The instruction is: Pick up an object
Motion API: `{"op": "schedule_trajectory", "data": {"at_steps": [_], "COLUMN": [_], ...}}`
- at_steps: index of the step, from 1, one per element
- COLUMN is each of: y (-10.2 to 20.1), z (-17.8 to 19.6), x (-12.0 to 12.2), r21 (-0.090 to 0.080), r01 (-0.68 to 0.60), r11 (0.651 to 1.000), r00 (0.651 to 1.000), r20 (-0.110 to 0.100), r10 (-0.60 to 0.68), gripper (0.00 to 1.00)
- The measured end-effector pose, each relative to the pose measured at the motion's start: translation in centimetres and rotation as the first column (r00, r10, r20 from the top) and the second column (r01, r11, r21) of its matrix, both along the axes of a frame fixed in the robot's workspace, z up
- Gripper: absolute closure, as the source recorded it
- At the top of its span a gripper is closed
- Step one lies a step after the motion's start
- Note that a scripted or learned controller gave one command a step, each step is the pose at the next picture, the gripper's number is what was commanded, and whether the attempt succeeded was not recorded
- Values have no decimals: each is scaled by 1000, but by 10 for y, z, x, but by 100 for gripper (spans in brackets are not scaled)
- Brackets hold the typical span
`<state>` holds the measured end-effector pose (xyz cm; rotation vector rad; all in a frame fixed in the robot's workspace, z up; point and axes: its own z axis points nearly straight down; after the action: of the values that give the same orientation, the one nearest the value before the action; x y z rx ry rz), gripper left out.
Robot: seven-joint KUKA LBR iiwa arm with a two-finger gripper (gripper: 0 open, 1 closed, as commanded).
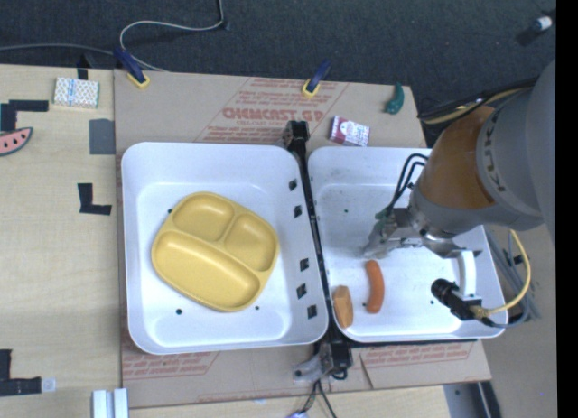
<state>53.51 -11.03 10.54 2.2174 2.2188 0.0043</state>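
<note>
two shallow white bins sit side by side on a brown cardboard sheet (262,114) that covers the middle of the tabletop (45,227). the left bin (144,317) holds a yellow divided plate (215,249), lying flat and turned at a slant, with one long compartment toward the near left and two smaller ones toward the far right; it takes up the middle of that bin, clear of the walls. the right bin (343,168) holds two small food pieces near its front edge: an orange-red sausage (375,284) lying roughly front to back, and just left of it, apart from it, a short tan bread-like piece (342,306) close to the front left corner, beside the wall between the bins

the grey arm (506,172) comes in from the right over the right bin, its orange band (456,168) above the wrist, and it tilts down toward the bin's centre. the gripper (383,237) is low over the bin floor, just behind the far end of the sausage and slightly to its left; nothing is seen between its fingers, and whether they stand wide or narrow cannot be told from this angle

on the cardboard behind the right bin lies a small red and white packet (348,131), and blue and yellow clamps (315,82) grip the sheet's far edge
</note>
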Motion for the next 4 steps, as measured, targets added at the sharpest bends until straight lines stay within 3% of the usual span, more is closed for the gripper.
{"op": "schedule_trajectory", "data": {"at_steps": [1,2,3,4], "y": [0,-9,-10,35], "z": [0,-19,-9,151], "x": [0,-23,-23,-26], "r21": [0,1,-1,1], "r01": [0,-1,0,-1], "r11": [1000,1000,1000,1000], "r00": [1000,1000,1000,1000], "r20": [0,0,2,-4], "r10": [0,1,0,1], "gripper": [0,0,100,100]}}
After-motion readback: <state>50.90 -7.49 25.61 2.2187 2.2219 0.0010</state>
